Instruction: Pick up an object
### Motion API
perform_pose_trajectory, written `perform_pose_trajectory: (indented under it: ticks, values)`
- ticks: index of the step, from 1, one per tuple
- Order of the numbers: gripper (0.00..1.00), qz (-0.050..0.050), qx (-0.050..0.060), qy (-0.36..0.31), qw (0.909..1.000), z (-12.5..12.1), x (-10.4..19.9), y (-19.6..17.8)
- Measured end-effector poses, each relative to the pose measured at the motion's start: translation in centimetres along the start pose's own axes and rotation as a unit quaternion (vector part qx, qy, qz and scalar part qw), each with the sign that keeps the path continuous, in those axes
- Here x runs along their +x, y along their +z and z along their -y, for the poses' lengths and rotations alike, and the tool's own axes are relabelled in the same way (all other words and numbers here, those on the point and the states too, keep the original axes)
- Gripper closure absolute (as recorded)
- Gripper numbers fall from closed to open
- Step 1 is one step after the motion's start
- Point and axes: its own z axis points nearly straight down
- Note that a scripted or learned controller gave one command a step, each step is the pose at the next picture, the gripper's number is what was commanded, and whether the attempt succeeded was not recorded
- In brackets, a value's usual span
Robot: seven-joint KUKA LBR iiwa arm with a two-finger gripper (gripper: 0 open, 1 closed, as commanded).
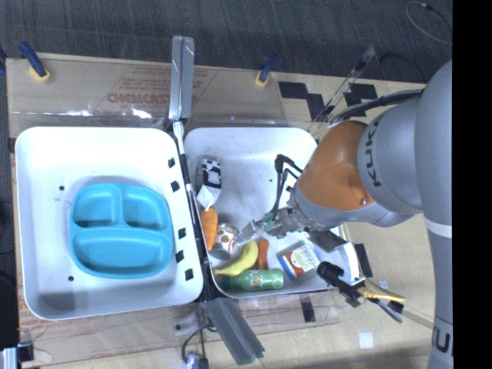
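From my overhead feed, the pincer (260, 227) sits low in the right bin (254, 148), right over the heap of things at its near end. I can't tell how wide it stands or whether it has anything. Just below it lie a banana (240, 260) and a green bottle (257, 280); to its left an orange carrot (209, 229); to its right a small labelled carton (298, 260), print too small to read. On the arm (400, 160) I read "KUK". Far to its left a blue divided tray (121, 231) lies in the left bin (38, 206).
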Motion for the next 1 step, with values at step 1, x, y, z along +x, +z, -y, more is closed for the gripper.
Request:
perform_pose_trajectory:
  ticks: [1]
  values:
    - [0.0,-0.003,0.002,-0.122,0.9925,-6.3,-4.34,-3.01]
